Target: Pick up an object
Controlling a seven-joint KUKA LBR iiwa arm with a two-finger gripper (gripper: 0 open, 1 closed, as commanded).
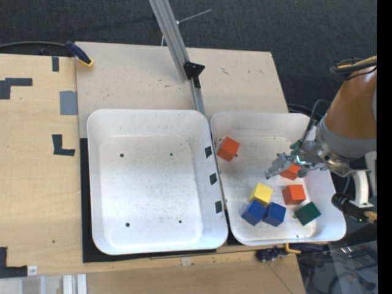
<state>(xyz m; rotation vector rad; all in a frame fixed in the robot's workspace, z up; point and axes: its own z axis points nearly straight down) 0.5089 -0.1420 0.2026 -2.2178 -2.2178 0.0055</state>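
In the right bin [245, 127], near its right wall, a red-orange block [290, 172] sits right at the gripper [288, 164]; fingers' spread can't be read from this view, and whether the block is between them isn't clear either. Arm [349, 118] comes in over the bin's right rim, orange band above the wrist. Just below that block: an orange cube [294, 193]. Toward the bin's front right corner: a green cube [307, 213], tilted. Near the front edge, mid-bin, a tight cluster: yellow cube [262, 193] touching a blue cube [253, 212] below it, second blue cube [275, 214] just beside on the right. Another orange cube [228, 148] sits apart, near the bin's left wall, toward the back. The left bin [98, 164] touches the right bin along the shared wall. A grey metal rail [171, 29] runs diagonally from the top edge of the view down to the bins' shared back corner, with a black clamp [193, 71] on it. Blue-yellow tool [79, 54] lies at the bench's back left.
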